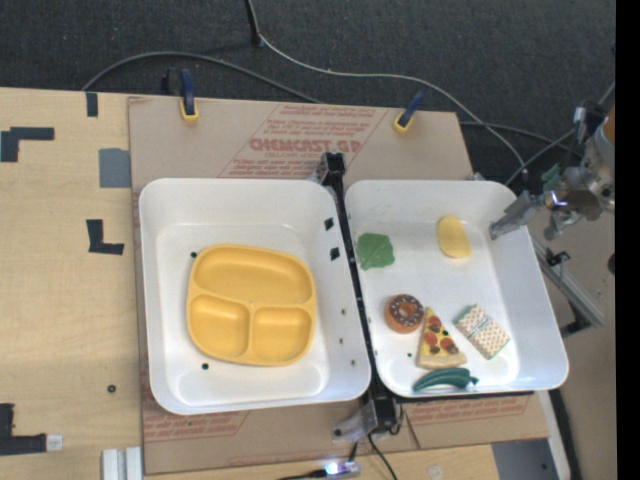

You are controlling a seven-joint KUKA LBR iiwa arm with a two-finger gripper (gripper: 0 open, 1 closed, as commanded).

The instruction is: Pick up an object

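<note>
The gripper (520,215) hovers at the right bin's (520,373) far right rim — whether the jaws are apart or together I cannot tell at this blur. Candidates lie inside the bin: a yellow lemon (454,237) nearest, then green leaf (376,251), donut (405,312), pizza slice (438,339), wafer (483,331), green bean (443,380). Risk, as I judge it: descending here catches the rim, or donut and pizza — nearly touching — foul a grasp.

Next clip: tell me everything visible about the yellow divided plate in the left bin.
The yellow divided plate is a rounded-square tray that looks like moulded plastic, matte and uniformly yellow. Raised ridges split it into three compartments: one wide one along the far side and two smaller ones nearer the camera. It lies flat, right side up, roughly centred on the floor of the left bin, turned slightly askew to the bin's walls and apart from them.
</note>
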